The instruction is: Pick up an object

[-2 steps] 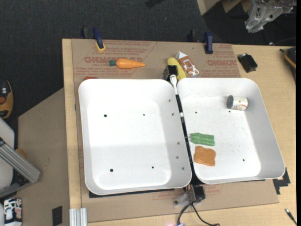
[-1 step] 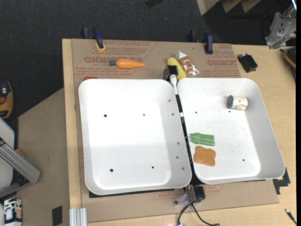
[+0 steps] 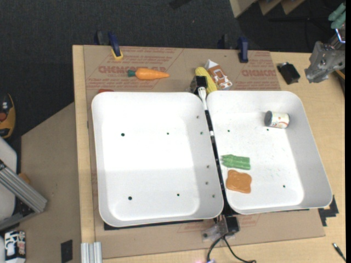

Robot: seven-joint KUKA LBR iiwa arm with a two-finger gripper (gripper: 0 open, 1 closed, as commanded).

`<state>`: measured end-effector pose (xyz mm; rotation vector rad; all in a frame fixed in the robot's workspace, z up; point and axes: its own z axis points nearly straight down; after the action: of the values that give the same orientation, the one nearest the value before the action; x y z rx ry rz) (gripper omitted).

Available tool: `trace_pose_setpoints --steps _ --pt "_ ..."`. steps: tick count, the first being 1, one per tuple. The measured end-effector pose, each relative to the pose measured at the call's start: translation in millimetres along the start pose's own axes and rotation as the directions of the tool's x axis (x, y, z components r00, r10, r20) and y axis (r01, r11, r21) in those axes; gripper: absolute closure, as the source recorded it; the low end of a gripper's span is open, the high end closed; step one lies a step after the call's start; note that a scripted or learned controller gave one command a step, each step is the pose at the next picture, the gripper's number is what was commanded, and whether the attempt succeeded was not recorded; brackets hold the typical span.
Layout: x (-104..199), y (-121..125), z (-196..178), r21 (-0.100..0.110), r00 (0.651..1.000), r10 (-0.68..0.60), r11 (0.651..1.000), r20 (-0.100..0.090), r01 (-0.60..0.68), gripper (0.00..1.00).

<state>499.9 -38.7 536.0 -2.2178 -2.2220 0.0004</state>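
A small white can (image 3: 277, 119) is lying on its side in the right bin (image 3: 307, 147), near the far edge, its long axis running left to right with the grey end pointing left. Nearer, a green pod (image 3: 236, 161) and an orange piece (image 3: 239, 181) are sitting by the left wall. The gripper (image 3: 324, 62) is hanging off at the far right, well apart; its state I cannot tell.

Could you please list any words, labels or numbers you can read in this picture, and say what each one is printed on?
Red print on the cardboard sheet behind the bins: too blurred to read with certainty.
Small can in the right bin: label too small to read.
Orange-and-white packet by the corn cob: markings unreadable.
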Motion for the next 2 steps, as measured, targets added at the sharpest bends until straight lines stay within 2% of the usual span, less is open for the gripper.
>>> trace_pose_setpoints --steps 1,2 --pt "-1 2 1 -0.001 1.000 0.002 1.000 0.002 -0.002 0.00" --pt "-1 3 -10 -0.005 1.000 0.002 1.000 0.003 -0.002 1.00"
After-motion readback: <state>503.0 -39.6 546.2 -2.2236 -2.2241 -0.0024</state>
